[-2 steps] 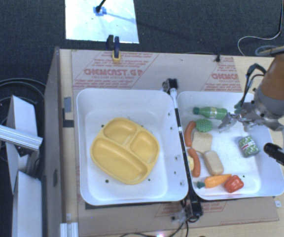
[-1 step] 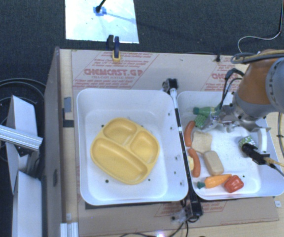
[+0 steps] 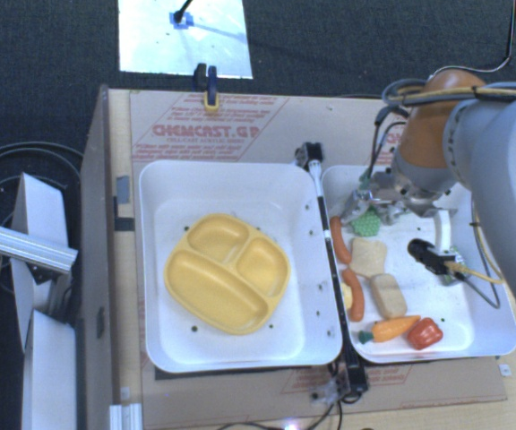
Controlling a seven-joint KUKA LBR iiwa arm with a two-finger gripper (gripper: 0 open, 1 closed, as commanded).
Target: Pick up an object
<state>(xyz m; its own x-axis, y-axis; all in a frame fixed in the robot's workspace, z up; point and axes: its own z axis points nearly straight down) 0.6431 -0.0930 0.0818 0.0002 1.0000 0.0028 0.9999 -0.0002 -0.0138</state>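
**A:** Where's the tool [image 3: 372, 206] sitting from your end?

**B:** I have it low over the far left part of the right bin [image 3: 495, 334], metal parts just above a small green piece [image 3: 366, 225], maybe a toy broccoli. Whether it's open or closed, or has anything, I cannot tell; the wrist and the grey arm [image 3: 500, 150] cover it.

**A:** So what would you go for?

**B:** The green piece is nearest. Just beyond it lies a pale bread slice [image 3: 368, 256], then a tan block [image 3: 388, 295], with two sausages [image 3: 339, 239] along the left wall. Toward the near edge are a carrot [image 3: 394, 329] and a red pepper [image 3: 425, 333], touching.

**A:** How do I do this well?

**B:** I'd come straight down, centred on the green piece, and close gently. It sits against the bread, so an off-centre descent could catch both. Then lift slowly and check that something really is held.

**A:** And the left bin [image 3: 150, 267]?

**B:** A yellow divided plate [image 3: 227, 273] lies in it, well apart from the tool. I'd leave it.
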